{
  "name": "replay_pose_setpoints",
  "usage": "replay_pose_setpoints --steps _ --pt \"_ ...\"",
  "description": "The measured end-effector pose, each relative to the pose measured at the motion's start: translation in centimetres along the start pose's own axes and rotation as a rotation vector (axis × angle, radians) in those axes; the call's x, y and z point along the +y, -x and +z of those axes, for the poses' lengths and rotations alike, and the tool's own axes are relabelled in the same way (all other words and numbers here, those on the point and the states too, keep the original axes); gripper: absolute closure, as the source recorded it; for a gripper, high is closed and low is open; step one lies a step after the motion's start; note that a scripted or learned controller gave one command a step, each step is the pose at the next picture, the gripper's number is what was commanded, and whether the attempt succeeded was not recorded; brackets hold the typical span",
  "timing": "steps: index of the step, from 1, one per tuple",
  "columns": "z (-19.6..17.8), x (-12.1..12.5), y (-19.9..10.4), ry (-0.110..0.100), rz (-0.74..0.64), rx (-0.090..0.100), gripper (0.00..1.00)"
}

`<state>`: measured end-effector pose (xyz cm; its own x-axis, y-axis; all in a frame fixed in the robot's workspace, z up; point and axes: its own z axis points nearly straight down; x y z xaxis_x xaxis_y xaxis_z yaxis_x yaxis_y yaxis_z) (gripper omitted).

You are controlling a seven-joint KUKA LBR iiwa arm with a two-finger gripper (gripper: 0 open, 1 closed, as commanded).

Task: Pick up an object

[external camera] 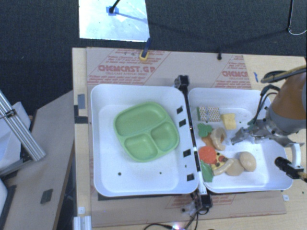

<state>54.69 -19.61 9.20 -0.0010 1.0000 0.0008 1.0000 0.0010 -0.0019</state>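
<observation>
Two white bins sitting on surface: left bin [103, 176] holding one green tray [146, 131]; right bin [268, 178] holding about nine toy foods [225, 145]; tool [238, 138] hovering beside them, grip state unclear

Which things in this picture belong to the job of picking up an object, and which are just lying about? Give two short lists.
Part of the job:
gripper
right bin
toy foods in it: yellow block, orange piece, tan bun, green leaf

Just lying about:
left bin
green divided plate
cardboard sheet
shiny square panel
</observation>
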Motion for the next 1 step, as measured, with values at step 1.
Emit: replay_pose_setpoints --steps 1 --pt "0.76 0.07 -0.04 0.002 0.000 -0.001 0.00"
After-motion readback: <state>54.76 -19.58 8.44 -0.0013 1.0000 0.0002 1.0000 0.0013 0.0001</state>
